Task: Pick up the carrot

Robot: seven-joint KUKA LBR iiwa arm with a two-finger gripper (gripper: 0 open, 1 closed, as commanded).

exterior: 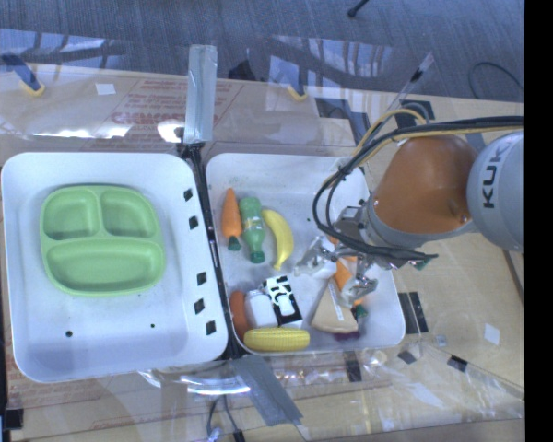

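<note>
Left bin (pixel 37 339): white and shallow. It holds a green divided plate (pixel 101 238) with three compartments, lying toward the far left of the bin floor.
Right bin (pixel 258 166): white, set just beside the left bin, with a dark divider between the two.
Carrot (pixel 231 217): lies in the right bin, at its far-left part close to the divider. It runs lengthwise near to far and is just beside the green bottle on its right. It is well apart from the gripper.
Green bottle (pixel 252 229): lies on its side between the carrot and the banana.
Banana (pixel 279 236): yellow and curved, just right of the bottle.
Corn cob (pixel 276 340): yellow, lying along the near wall of the right bin.
White box with black print (pixel 278 300): sits just beyond the corn.
Red item (pixel 239 309): at the near-left of the right bin, beside the white box; its kind cannot be told.
Wedge-shaped item (pixel 333 315): pale tan, at the near right of the bin, directly below the gripper.
Arm (pixel 424 187): reaches in from the right, its orange band over the right part of the right bin.
Gripper (pixel 348 274): low over the right bin, above the wedge. An orange shape shows among the finger parts, possibly a separate item. The opening of the fingers and any hold cannot be told.
</note>
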